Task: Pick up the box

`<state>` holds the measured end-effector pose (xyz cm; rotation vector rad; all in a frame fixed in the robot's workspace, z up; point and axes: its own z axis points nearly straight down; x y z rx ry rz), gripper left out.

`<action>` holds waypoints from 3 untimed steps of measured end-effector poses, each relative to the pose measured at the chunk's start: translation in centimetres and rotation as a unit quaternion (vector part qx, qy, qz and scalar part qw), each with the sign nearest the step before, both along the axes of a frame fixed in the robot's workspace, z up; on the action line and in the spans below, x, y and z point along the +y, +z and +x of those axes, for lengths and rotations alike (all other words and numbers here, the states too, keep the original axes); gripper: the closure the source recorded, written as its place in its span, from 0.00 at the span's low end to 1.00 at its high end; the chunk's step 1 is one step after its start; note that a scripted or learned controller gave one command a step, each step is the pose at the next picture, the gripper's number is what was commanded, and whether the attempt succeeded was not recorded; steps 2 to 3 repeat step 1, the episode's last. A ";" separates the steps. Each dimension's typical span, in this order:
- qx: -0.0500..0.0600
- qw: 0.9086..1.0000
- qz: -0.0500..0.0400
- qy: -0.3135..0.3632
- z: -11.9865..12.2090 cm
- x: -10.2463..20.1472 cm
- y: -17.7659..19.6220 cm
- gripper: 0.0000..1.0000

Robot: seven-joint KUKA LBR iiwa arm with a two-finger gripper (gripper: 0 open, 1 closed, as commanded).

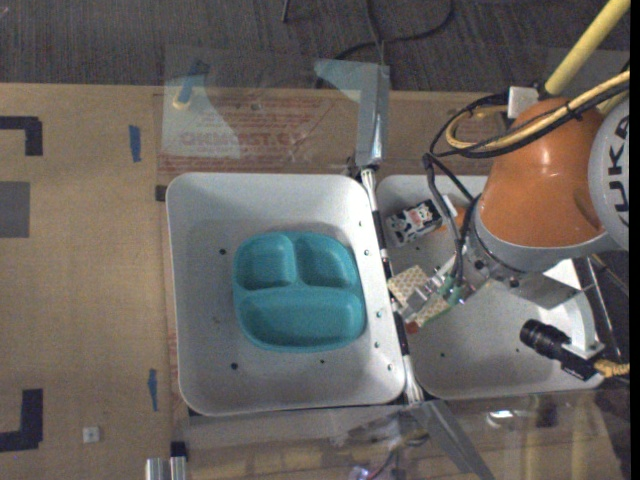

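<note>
**A:** Where is the box sitting?

**B:** The box [408, 288], the one with the dotted pattern, is lying in the right bin [490, 368], tight against the wall it shares with the left bin [200, 268]. The gripper [443, 290] is hanging right at the box's outer edge, under the orange band of the arm [545, 178].

**A:** Is it gripping anything?

**B:** I cannot tell whether the gripper is open or closed. The wrist and cables are hiding that part, so I am not claiming any hold on the box.

**A:** So what is mattering most for this step?

**B:** I am judging that the wall is making it awkward. The box is lying tilted and nearly touching the rim, so there is little room on that side. A grasp across the free faces, lined up with the box's skew, is looking safer than one that is squeezing between box and wall.

**A:** Anything nearby getting in the way?

**B:** A small dark-and-white item [413, 220] is resting further back in the same bin, near but apart from the box. The teal divided plate [298, 290] is sitting in the left bin, well out of reach of this move.

**A:** And the lift?

**B:** I am thinking straight up and slowly, since a light carton gripped off-centre is likely to be twisting or slipping out.
</note>
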<state>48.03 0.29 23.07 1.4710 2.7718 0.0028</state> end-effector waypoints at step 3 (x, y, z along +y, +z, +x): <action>0.001 0.996 0.000 -0.093 5.5 1.9 0.5 1.00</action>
